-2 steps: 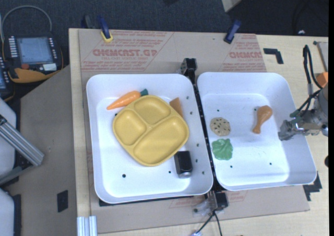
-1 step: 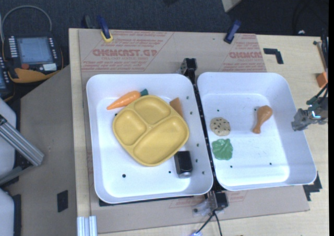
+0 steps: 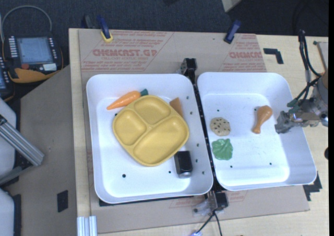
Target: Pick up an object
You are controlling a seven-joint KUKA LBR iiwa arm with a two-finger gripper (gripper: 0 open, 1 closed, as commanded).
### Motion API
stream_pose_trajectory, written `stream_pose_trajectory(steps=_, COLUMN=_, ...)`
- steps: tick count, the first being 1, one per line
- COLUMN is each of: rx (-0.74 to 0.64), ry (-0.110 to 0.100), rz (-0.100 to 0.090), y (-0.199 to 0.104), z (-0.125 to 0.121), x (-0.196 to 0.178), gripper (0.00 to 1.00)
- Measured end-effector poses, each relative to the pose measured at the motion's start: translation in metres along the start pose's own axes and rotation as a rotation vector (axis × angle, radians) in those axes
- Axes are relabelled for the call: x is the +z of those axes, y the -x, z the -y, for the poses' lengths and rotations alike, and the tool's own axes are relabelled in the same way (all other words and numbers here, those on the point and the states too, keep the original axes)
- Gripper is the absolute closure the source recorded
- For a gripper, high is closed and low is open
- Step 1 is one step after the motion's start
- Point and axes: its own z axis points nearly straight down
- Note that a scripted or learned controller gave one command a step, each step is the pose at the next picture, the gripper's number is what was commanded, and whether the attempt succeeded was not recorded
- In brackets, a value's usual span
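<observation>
In the right bin (image 3: 250,177) lie a tan chicken drumstick (image 3: 261,117), a round chocolate-chip cookie (image 3: 220,126) and a green lettuce piece (image 3: 223,149). My gripper (image 3: 286,121) sits over the bin's right rim, a short way right of the drumstick and apart from it. In the left bin (image 3: 104,177) a yellow divided plate (image 3: 150,130) has an orange carrot (image 3: 124,99) at its upper left, a brown wedge (image 3: 176,106) at its upper right and a small black block (image 3: 183,163) at its lower right.
Both bins rest on a cardboard sheet (image 3: 156,47) held by a yellow clamp (image 3: 106,33) and a blue clamp (image 3: 231,31). A black divider (image 3: 201,125) runs between the bins. A pendant screen (image 3: 32,52) lies off the bench at far left.
</observation>
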Motion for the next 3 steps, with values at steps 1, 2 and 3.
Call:
stream_pose_trajectory(steps=1, rx=-0.002, ry=-0.001, rz=-0.001, y=-0.051, z=0.003, x=0.006, gripper=1.00)
stream_pose_trajectory(steps=2, rx=0.000, ry=0.003, rz=0.000, y=-0.097, z=-0.003, x=0.000, gripper=1.00)
stream_pose_trajectory(steps=3, rx=-0.002, ry=0.002, rz=0.001, y=-0.145, z=-0.018, x=-0.003, gripper=1.00)
